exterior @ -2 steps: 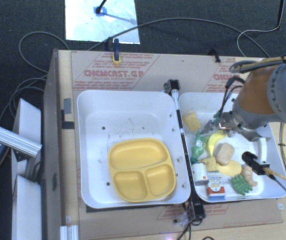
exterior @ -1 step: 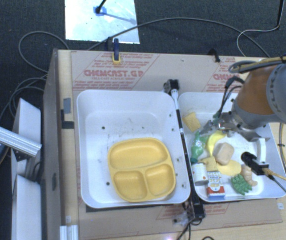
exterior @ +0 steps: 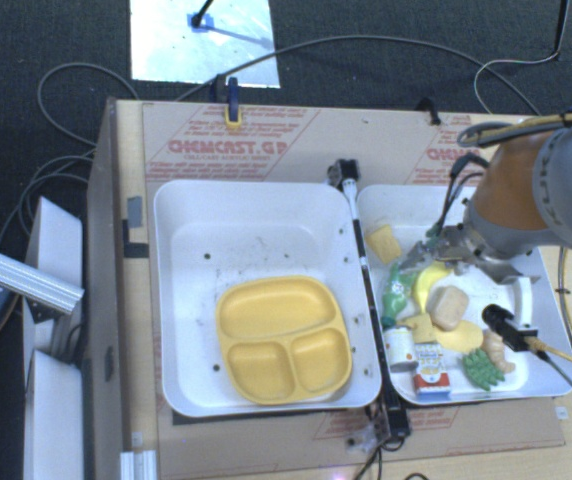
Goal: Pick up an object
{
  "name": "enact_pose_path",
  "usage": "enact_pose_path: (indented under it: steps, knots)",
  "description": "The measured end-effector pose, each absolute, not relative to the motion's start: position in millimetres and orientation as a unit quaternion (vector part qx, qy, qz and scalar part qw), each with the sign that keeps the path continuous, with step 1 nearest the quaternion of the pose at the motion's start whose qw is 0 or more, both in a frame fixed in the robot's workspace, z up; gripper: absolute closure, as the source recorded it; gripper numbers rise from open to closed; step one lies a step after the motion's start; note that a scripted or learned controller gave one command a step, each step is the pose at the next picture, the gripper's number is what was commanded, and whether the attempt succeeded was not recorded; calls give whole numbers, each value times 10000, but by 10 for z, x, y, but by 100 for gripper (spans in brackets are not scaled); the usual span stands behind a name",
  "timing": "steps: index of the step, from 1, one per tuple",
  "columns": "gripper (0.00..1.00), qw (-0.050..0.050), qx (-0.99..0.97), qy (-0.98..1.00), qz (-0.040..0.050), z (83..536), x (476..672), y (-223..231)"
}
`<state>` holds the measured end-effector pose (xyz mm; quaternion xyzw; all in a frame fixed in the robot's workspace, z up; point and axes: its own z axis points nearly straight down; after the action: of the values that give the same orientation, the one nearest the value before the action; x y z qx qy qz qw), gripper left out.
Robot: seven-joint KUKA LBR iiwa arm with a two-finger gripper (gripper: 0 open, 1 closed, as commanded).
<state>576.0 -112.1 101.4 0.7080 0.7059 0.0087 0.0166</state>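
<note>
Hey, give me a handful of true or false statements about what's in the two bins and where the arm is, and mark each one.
1. A yellow divided tray lies in the left bin. True.
2. The tray has three compartments. True.
3. The arm hangs over the left bin. False: it is over the right bin, reaching in from the right.
4. The right bin holds only one item. False: it holds a cluster of toy foods, among them a yellow cheese-like wedge, a green leafy piece and a small carton.
5. The yellow wedge lies apart from the cluster, toward the far end of the right bin. True.
</note>
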Motion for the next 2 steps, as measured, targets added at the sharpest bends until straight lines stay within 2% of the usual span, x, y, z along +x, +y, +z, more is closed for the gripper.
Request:
enact_pose_path:
  steps: [2]
  knots:
    - [0, 200, 7082, 7057, 109, 1002, 5737, -1119]
